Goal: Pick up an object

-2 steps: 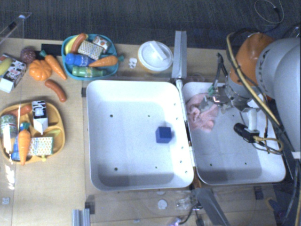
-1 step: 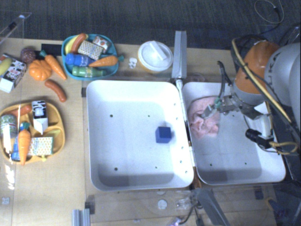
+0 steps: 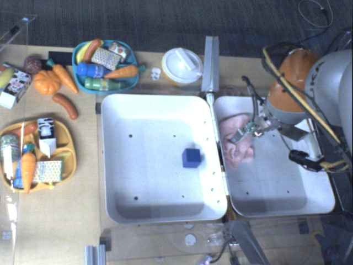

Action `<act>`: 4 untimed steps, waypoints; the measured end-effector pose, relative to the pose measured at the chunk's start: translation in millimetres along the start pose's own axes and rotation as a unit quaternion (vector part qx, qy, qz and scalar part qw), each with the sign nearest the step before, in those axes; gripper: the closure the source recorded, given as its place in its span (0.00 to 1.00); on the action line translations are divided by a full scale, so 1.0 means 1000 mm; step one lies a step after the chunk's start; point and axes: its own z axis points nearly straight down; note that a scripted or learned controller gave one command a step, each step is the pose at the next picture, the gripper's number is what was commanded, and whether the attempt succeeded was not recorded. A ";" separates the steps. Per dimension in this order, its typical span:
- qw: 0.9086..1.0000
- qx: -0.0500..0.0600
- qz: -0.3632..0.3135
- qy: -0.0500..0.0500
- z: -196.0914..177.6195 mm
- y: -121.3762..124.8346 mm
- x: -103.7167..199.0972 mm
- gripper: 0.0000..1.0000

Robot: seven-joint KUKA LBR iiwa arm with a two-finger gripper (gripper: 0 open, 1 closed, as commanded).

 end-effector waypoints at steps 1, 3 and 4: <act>1.000 0.004 0.021 0.004 0.003 0.033 -0.024 0.00; 0.999 -0.001 -0.035 0.000 0.000 0.005 -0.004 0.00; 0.998 0.014 0.059 0.010 0.004 0.052 -0.032 0.00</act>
